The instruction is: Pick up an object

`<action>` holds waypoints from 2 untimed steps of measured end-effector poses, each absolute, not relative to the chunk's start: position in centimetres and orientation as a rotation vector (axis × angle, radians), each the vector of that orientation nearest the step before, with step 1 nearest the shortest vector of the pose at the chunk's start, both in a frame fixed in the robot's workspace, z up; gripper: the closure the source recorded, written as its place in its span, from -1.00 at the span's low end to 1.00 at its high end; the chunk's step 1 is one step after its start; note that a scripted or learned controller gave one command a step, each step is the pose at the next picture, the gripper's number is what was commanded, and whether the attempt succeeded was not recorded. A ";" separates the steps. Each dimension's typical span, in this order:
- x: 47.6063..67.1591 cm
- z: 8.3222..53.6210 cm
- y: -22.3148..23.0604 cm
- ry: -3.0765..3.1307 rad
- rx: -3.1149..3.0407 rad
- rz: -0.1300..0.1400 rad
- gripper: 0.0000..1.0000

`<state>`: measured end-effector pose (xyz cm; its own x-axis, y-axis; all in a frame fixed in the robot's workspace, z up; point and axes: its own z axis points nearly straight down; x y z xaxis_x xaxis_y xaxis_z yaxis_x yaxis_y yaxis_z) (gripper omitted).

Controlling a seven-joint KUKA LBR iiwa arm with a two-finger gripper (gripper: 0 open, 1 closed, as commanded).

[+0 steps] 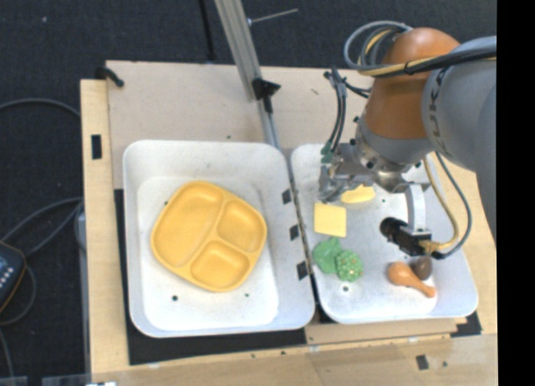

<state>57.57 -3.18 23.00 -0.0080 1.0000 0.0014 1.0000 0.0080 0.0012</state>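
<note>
Counter (pixel 167 100), as seen from above, contents as follows.

1. Left bin (pixel 138 167): white, shallow. Holds one yellow divided plate (pixel 209 234) with three compartments, lying flat, slightly left of the bin's middle.

2. Right bin (pixel 458 292): white, shallow, touching the left bin along their shared edge. Holds the loose objects I may pick from:
- yellow square slab (pixel 330 220), flat, near the bin's left wall, just below my pincer;
- pale yellow piece (pixel 359 195), small and elongated, just beside my pincer on its right, above the slab;
- green lumpy item (pixel 337 259), two rounded parts side by side, just below the slab, near the left wall;
- orange-brown item (pixel 403 275), rounded with a tapered end, in the lower right part of the bin, well apart from the others.

3. My arm (pixel 410 100): enters from the right, orange band uppermost, reaching over the upper half of the right bin.

4. My pincer (pixel 337 180): low over the upper left part of the right bin, close to the slab's top edge and the pale yellow piece. I cannot tell whether it is open or closed; I see no object gripped in it.

5. Metal strut (pixel 238 25): slanting down from the top of the view to the counter's rear, behind the gap between the bins.
</note>
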 end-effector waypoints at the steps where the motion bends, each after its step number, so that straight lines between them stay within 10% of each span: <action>1: 59.8 22.8 2.1 -2.231 -2.212 -0.004 1.00; 2: 60.3 22.9 6.6 -2.229 -2.213 -0.003 1.00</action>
